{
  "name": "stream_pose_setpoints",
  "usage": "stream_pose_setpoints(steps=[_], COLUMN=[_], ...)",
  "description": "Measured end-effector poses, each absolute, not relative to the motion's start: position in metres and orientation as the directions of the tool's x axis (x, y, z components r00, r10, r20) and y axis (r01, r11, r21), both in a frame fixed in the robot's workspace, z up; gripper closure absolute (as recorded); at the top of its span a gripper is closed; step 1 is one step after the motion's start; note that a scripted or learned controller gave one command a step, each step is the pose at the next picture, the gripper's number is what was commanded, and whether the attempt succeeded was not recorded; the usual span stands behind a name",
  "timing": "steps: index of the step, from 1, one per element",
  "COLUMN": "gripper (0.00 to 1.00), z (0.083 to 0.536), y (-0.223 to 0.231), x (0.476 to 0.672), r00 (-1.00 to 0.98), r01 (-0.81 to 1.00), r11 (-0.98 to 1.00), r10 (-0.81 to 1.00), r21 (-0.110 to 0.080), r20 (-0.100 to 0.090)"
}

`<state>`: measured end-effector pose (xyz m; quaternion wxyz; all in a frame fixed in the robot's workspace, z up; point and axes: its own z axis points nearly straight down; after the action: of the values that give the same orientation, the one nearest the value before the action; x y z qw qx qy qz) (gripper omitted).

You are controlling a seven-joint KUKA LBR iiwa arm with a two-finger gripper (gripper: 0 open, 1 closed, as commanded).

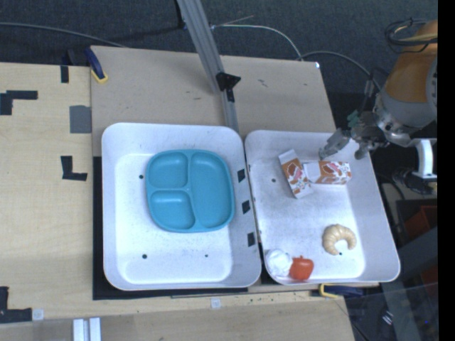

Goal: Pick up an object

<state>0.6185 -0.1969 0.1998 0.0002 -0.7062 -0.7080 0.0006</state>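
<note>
In the right bin [370, 212], two small orange-and-white cartons lie side by side: one tilted [295, 175], one flat [333, 172]. A croissant [339, 238] rests nearer the front. In the front left corner sit a red tomato-like piece [302, 268] and a white lump [279, 262]. My gripper [348, 146] hovers at the bin's far right edge, just above and behind the flat carton. It is open, with nothing between its fingers.
The left bin [114, 212] holds a blue divided plate [190, 190]. A grey metal pole [206, 45] slants down to the bins' rear junction. The arm's orange band [412, 77] is at the right edge. Cables run along the back of the bench.
</note>
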Motion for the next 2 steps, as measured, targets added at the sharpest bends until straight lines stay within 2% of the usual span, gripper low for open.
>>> stream_pose_setpoints(steps=[1, 2], gripper=[0.00, 0.00], z=[0.200, 0.147], y=[-0.197, -0.197], x=[0.618, 0.607], r00=[-0.003, -0.001], r01=[1.000, 1.000], r11=[0.003, 0.001], r10=[1.000, 1.000], r21=[-0.002, -0.007], r20=[-0.001, 0.000])
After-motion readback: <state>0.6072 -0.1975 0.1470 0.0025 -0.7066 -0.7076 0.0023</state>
